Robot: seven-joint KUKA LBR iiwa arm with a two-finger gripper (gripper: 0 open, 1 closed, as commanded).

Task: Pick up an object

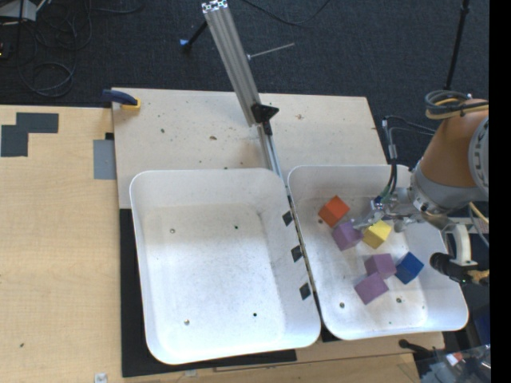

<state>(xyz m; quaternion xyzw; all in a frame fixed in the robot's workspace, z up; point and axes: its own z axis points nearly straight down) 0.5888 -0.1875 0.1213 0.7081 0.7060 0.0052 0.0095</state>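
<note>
The right bin [447, 313] holds several small blocks. An orange cube [334, 211] lies towards its left, with a purple block [346, 235] just below it. A yellow cube [378, 232] sits in the middle, and two more purple blocks [381, 264] [370, 287] and a blue cube [409, 267] lie nearer the front. My gripper [389, 215] comes in from the right, low over the bin, directly above and behind the yellow cube. Whether it touches the cube is unclear.
The left bin [160, 214] stands beside the right one, with black clips [296, 253] along the shared wall. A slanted metal post [235, 62] rises behind the bins. The arm's orange band [451, 146] hangs over the right bin's far right edge.
</note>
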